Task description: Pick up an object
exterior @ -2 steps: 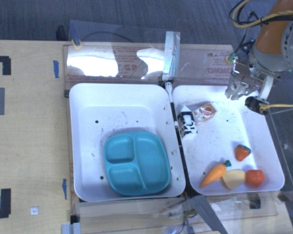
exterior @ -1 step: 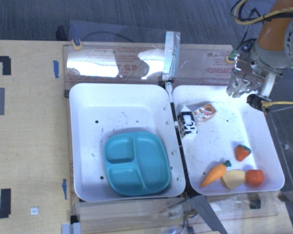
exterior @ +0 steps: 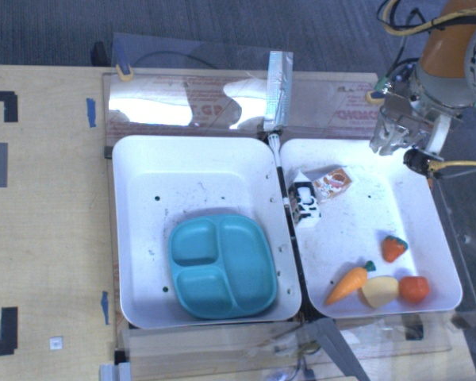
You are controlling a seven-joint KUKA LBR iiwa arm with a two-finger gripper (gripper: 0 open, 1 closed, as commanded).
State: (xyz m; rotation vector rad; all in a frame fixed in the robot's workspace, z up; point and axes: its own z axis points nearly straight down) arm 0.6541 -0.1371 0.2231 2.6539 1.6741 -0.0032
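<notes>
At the bottom of the frame, in the lower right corner of the right white bin (exterior: 428, 213), we see a small group of plastic toy foods: an orange carrot with a green top (exterior: 346, 283), a pale yellow wedge-shaped piece (exterior: 379, 291) touching it, and a round red-orange tomato-like piece (exterior: 414, 289) just beside that. A little higher lies a small red strawberry-like piece with a green cap (exterior: 393, 248), apart from the others. They seem to lie where they came to rest and not in any order.

In the lower part of the left white bin (exterior: 143, 181) lies a turquoise plastic plate with three compartments (exterior: 222, 266), flat, with nothing on it.

Further up, against the wall between the two bins, lies a crumpled white packet with black and orange print (exterior: 313, 193) (we cannot read it).

At the upper right of the frame, the gripper (exterior: 393, 137) hangs over the far right corner of the right bin, well apart from every object. We see nothing between its fingers, and how far they are open we cannot tell. In our judgement any toy food or the packet may serve as the object to pick, and the arm must first travel toward one.
</notes>
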